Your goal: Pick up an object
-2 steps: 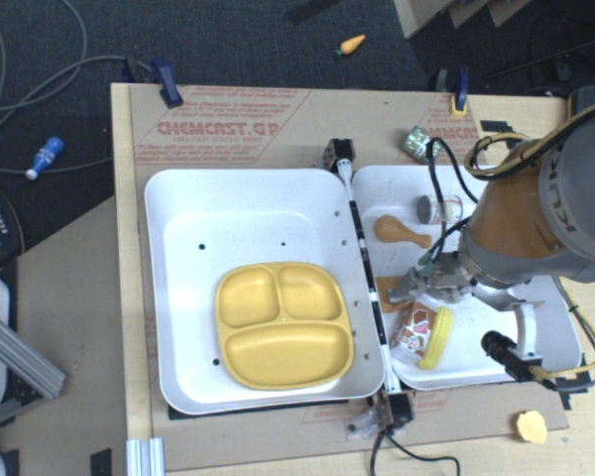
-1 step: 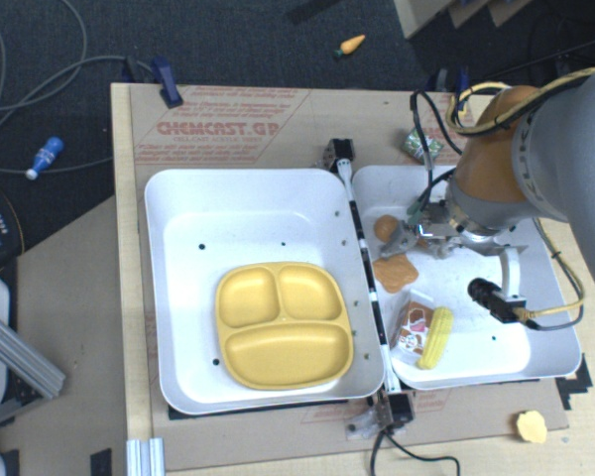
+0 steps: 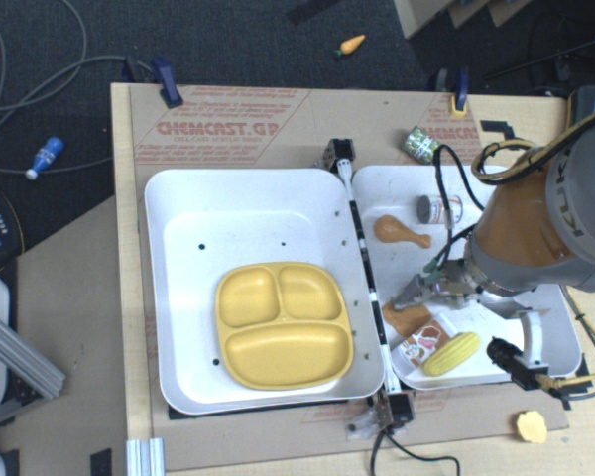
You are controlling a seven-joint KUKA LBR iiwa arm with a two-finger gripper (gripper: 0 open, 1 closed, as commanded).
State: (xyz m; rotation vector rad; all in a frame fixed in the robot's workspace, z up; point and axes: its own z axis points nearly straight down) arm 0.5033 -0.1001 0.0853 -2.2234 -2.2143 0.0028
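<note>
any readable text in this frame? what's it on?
"CHEMCAST GP": red print on the brown board under the bins, left part, clear.
Same red print on the board's right part: partly covered, not readable.
Can label: too small.
Packet print: blurred.

Your 1 arm [image 3: 535, 216] reaches in from the right side of the camera view, its grey body filling the right edge and its orange band sitting just above the wrist. You see the wrist angled down and to the left, ending low over the right-hand bin. Black cables loop over the top of the orange band and run down toward the wrist. The gripper [image 3: 416, 294] points left, toward the wall between the 2 bins. Its tips look like a dark, narrow wedge, too small to read clearly.
</note>
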